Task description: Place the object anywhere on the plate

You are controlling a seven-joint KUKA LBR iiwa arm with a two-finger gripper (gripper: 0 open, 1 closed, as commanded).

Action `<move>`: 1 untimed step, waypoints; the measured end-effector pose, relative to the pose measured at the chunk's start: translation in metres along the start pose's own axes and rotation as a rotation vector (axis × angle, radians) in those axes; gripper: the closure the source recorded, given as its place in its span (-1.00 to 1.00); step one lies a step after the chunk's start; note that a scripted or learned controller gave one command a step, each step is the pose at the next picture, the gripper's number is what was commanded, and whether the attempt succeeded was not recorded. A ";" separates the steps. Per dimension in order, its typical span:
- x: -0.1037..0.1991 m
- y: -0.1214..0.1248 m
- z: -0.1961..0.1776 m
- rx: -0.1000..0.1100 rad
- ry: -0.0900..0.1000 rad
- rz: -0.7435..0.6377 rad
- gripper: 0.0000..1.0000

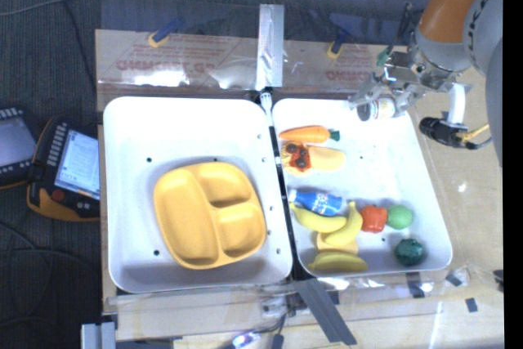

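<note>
- Right bin [425,176], near end: bananas [337,233], a red item [373,218] and two green items are grouped here, within the arm's reach for picking.
- Left bin [122,176]: the yellow plate [211,212] lies flat with its compartments facing up to receive an object.
- Right bin, far end: a carrot [305,133] lies loose.
- Gripper [377,104]: positioned over the far rim; finger opening cannot be determined and no object is visible in it.
</note>
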State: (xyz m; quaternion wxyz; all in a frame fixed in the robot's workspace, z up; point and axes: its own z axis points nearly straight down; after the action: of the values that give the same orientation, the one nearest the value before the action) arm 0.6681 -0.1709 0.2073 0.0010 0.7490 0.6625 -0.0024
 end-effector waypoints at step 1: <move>0.048 -0.118 -0.021 0.001 0.005 -0.123 1.00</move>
State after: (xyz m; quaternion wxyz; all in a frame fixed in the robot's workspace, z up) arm 0.5572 -0.1087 0.2286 -0.0012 0.7071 0.7072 -0.0008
